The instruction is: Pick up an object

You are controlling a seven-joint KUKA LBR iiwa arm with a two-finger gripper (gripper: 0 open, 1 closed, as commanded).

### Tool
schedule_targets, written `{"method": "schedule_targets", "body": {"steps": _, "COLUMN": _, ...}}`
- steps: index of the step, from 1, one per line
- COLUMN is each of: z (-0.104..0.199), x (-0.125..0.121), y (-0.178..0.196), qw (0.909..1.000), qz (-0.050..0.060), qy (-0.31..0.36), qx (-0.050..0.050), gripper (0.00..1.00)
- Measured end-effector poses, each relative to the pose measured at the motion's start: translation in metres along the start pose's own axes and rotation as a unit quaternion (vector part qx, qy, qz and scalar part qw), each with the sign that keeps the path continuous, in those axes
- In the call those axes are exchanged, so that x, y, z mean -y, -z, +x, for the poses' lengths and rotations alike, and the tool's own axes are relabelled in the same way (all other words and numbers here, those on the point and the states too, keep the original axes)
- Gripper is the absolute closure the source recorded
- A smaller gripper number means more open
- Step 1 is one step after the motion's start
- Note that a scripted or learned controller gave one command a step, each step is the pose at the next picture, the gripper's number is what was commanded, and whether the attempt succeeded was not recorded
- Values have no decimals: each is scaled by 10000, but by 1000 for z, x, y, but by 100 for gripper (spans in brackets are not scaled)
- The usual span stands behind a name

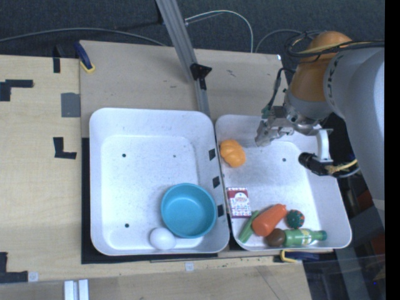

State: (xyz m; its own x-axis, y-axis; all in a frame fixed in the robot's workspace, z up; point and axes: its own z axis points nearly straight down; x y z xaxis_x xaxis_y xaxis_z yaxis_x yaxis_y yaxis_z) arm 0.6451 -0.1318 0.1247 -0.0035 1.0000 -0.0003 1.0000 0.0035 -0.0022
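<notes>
Robotics lab test bench, not a home. Light plywood benchtop (37,186) marked with black tape pieces (61,147), two shallow white plastic bins (100,167) set side by side, slanted grey metal camera pole (178,36), loose white cables (225,16) trailing over dark carpet (62,8). Toy plastic food (270,219) as test objects, grey-and-orange industrial arm (325,74) at right.

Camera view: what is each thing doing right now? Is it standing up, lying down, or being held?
Blue bowl: upright, left bin.
White ball: resting beside the bowl.
Orange fruit: lying loose, right bin.
Small carton: lying flat.
Carrot: lying down.
Green bottle: on its side.
Hand: above the right bin, holding nothing.
</notes>
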Motion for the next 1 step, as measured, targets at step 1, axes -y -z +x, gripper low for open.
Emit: {"method": "schedule_targets", "body": {"steps": 1, "z": -9, "x": -2, "y": 50, "qw": 10000, "qz": -28, "qy": -11, "qx": 4, "gripper": 100}}
